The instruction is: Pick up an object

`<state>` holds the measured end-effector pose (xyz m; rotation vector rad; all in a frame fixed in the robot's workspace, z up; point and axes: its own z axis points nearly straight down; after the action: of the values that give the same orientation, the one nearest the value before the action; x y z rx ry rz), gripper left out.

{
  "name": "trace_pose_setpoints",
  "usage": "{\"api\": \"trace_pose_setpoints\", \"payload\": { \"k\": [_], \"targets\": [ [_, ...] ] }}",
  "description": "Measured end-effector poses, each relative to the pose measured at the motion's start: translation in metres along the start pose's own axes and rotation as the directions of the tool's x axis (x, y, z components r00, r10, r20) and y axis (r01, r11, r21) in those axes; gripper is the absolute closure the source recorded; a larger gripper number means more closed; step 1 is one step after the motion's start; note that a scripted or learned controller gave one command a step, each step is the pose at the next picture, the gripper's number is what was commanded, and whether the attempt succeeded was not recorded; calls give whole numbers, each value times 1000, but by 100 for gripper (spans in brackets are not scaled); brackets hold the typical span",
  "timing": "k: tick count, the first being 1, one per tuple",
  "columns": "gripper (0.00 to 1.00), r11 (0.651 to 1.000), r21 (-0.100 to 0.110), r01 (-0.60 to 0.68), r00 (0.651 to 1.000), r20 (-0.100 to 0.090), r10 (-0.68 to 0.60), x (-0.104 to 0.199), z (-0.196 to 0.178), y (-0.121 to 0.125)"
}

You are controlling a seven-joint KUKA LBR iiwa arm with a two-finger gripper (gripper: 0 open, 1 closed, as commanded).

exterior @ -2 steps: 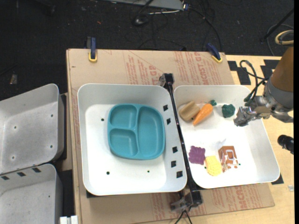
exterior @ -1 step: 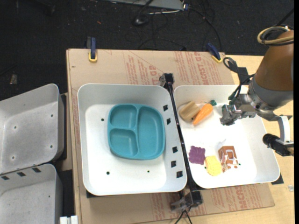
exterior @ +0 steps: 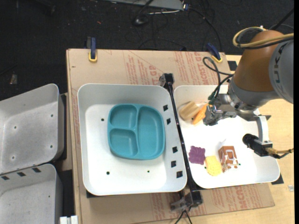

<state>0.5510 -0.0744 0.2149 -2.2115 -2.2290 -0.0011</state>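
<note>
A grey arm [exterior: 275, 85] with an orange band reaches in from the right over a brown tabletop [exterior: 135, 64] that carries two shallow white bins side by side. The gripper [exterior: 211, 117] hangs low over the upper left part of the right bin [exterior: 254, 171], just beside an orange carrot-shaped piece [exterior: 199, 115], close enough that it looks to touch the piece's right end. Its tip is dark and seen from above, so I cannot tell whether it is spread, closed or pinching anything. The orange piece lies tilted on the bin floor, and its left side rests against a tan bread-like piece [exterior: 188, 109] near the bin's left wall. Lower in the same bin, well apart from the gripper, three small things sit close together: a purple piece [exterior: 197, 155] on the left, a yellow piece [exterior: 213, 166] just below and to its right, and a brown and white block [exterior: 227, 157] touching the yellow one's right side. The left bin [exterior: 88, 139] holds a teal divided plate [exterior: 136, 131] lying flat near its middle, with three compartments. Two blue clamps [exterior: 92, 48] grip the far edge of the tabletop.
</note>
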Motion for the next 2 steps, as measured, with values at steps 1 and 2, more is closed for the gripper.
{"api": "trace_pose_setpoints", "payload": {
  "k": [1, 2],
  "targets": [
    [100, 1000, -3, 0, 1000, 0, 0, 48, -7, 16],
    [100, 1000, -1, 0, 1000, 0, 0, 100, 2, 23]
  ]
}}
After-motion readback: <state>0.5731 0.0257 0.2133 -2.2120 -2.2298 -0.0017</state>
